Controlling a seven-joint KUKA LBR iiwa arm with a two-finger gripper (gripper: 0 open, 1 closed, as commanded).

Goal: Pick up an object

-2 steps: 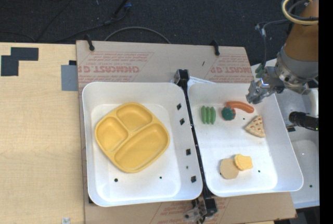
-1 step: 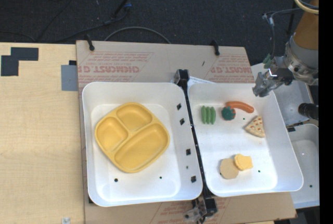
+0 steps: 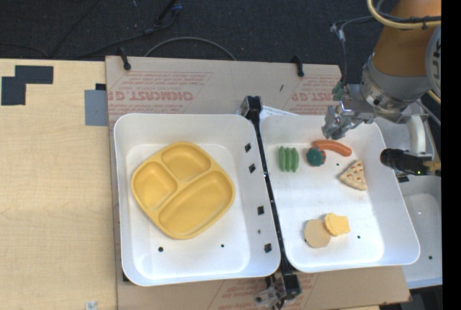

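- gripper (image 3: 337, 127) poised over back edge of right bin (image 3: 392, 189), near its far wall.
- fingers: cannot tell whether open or closed; nothing seen between them.
- nearest object: sausage (image 3: 332, 148), just in front of and below gripper, close but apart.
- sausage long axis roughly left-right in view, slightly tilted down to right.
- dark green piece (image 3: 315, 156) touching or just beside sausage's left end; beans (image 3: 289, 158) further left.
- pizza slice (image 3: 354, 176) nearer front-right; cookie (image 3: 316, 233) and cheese (image 3: 336, 224) well apart, at front.
- left bin (image 3: 137, 157) holds yellow tray (image 3: 182, 189); far from arm.
- judged: short descent forward reaches sausage; closing across short axis likely best.
- risk: green piece crowding left end.
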